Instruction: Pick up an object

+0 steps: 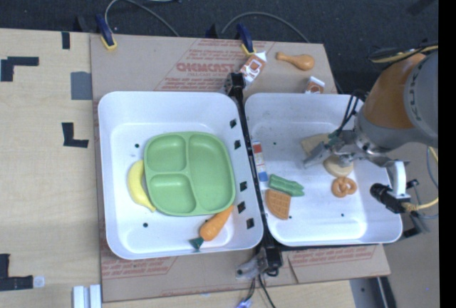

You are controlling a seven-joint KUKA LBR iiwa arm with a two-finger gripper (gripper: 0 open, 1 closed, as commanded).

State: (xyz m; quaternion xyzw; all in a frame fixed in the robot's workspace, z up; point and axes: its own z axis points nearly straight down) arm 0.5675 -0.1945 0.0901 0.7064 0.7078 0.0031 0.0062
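My gripper (318, 155) reaches into the right bin (313, 110) from the right and hangs low over its middle. Right beside it lies a tan flat piece (311, 144), partly hidden by the gripper. A pale round bun (335, 166) sits just under the wrist, and a brown pretzel (344, 187) lies in front of that. Further left in this bin are a green pod (286, 185) and an orange waffle piece (278, 204). I see nothing held in the gripper.
The left bin (114, 121) holds a green divided plate (190, 173), a banana (136, 185) and a carrot (214, 226). Behind the bins, a drumstick (296, 60) and two small cartons (251, 68) lie on the cardboard. A divider (246, 150) separates the bins.
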